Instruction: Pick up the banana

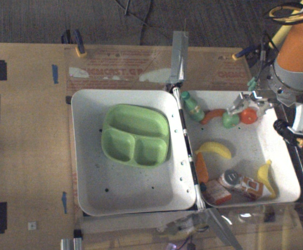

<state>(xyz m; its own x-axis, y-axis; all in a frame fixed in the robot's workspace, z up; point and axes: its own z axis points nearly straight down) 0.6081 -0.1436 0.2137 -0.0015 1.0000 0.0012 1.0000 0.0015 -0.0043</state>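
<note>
A yellow banana [215,149] lies in the middle of the right bin [284,150], curved side up. A second banana [266,177] rests near that bin's front right corner. My gripper [249,104] hovers over the bin's far right part, above a red tomato [249,116] and a green round fruit [230,120]. It is open, and nothing sits between its fingers. The middle banana is well to the front left of the gripper and apart from it.
The right bin also holds a green bottle [192,108], an orange-red pepper [212,116], a carrot [201,167], a lying bottle [239,183] and a red box [217,192]. A green compartment plate [136,135] lies in the left bin [89,181].
</note>
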